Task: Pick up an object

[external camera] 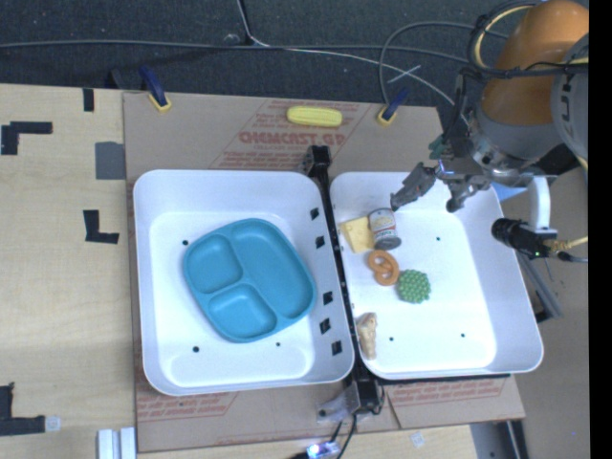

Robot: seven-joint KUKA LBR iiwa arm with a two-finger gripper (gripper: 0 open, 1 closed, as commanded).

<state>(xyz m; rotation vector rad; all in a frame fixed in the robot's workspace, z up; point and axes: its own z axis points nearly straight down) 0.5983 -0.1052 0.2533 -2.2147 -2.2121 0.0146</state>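
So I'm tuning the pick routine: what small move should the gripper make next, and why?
Probably move a little toward the view's lower left and descend. The gripper hangs open above the right bin's upper part with nothing between its fingers, and the small can is the nearest item, with a yellow block close beside it.

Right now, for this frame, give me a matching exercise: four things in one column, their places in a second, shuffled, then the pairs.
Things:
1. blue tray
2. small can
3. yellow banana
4. green ball

Places:
A. on the cardboard behind both bins
B. right bin, just right of the pretzel
C. left bin
D. right bin, beside the yellow block

Pairs: 1-C, 2-D, 3-A, 4-B
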